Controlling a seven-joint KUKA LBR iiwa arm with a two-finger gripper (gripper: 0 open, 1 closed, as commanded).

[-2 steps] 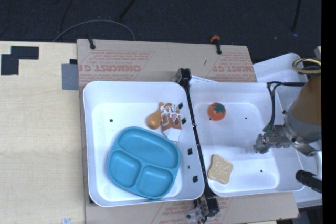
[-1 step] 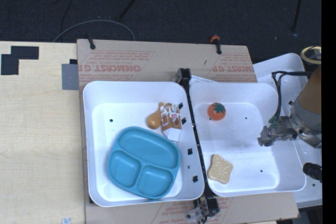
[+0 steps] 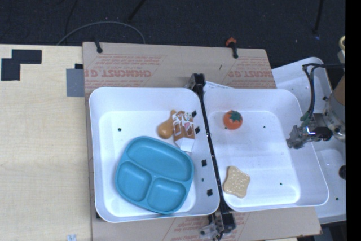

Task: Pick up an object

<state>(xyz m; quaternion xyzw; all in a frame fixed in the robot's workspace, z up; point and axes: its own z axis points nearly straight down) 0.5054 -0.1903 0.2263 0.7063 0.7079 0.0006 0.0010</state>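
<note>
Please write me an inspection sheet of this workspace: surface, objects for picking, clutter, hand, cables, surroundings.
Surface: two white bins, left bin and right bin, on cardboard sheet.
Job's things: blue divided plate and brown toy figure in left bin; red tomato and bread slice in right bin.
Clutter: nothing seen.
Hand: hand at right bin's right rim, holding nothing visible.
Cables: black cable by the arm; dark cables on floor.
Surroundings: wooden bench, dark floor.
</note>
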